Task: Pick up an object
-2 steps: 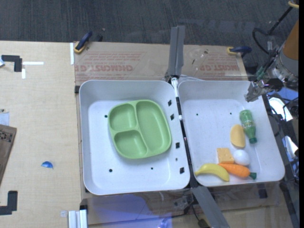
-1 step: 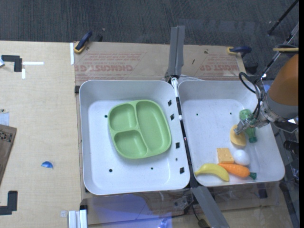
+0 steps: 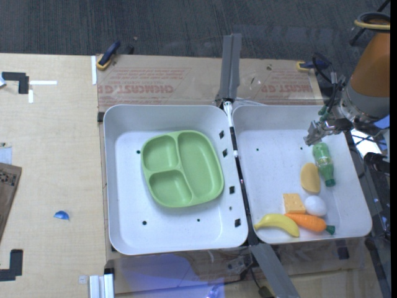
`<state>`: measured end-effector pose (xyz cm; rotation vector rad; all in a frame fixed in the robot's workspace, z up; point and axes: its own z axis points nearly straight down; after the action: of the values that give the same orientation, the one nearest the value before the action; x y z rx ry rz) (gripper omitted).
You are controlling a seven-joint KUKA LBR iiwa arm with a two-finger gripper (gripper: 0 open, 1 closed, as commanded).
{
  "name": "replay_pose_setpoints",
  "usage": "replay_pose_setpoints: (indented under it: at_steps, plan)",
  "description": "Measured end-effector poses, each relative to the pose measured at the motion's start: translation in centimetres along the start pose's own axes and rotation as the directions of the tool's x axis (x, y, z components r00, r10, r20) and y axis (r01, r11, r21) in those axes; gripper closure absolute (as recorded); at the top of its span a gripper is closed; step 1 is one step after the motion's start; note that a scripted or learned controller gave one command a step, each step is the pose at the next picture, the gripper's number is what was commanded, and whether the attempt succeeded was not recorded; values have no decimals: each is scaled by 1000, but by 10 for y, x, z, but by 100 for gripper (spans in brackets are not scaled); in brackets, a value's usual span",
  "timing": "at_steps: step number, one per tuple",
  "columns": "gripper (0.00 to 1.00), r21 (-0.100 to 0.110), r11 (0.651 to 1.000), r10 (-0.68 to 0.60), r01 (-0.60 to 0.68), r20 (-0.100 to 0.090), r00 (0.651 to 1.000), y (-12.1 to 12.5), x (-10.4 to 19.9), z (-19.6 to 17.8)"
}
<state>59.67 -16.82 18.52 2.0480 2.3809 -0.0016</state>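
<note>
Lying tilted, clear green-capped bottle (image 3: 323, 162) near pincer (image 3: 319, 129)

The arm enters at the right edge of the camera view, its orange band (image 3: 372, 67) uppermost and the grey wrist section directly below it. The wrist angles down and to the left. The claw (image 3: 317, 131) hangs over the far right corner of the right bin (image 3: 273, 120), pointing downward. Cabling trails along the wrist.

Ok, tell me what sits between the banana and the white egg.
In the camera view, the carrot lies between the banana and the egg.
</note>
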Motion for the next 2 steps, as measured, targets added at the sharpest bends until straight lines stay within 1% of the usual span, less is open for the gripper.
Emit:
replay_pose_setpoints:
  at_steps: [1,2]
  plan:
    - [100,-1,981,-194,194,2,981,4,-56,-42]
    - [100,-3,934,-357,357,1,934,-30,-32,92]
